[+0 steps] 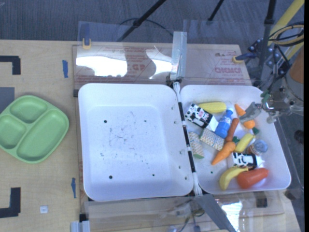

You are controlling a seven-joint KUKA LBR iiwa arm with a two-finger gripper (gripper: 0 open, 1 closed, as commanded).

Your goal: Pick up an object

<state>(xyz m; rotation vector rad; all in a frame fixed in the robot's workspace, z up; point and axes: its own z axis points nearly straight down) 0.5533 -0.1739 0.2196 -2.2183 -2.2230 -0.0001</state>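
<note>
2 white bins sit side by side; toys crowd the right bin. At its 2 o'clock edge hangs the gripper, state impossible to tell, holding nothing visible. Approach step: next, descend onto the nearby orange carrot.

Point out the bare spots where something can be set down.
The left bin has a bare floor, wall to wall. The right bin is crowded with toys; only its back-left corner, behind the corn cob, looks bare. The green plate lies bare too.
</note>
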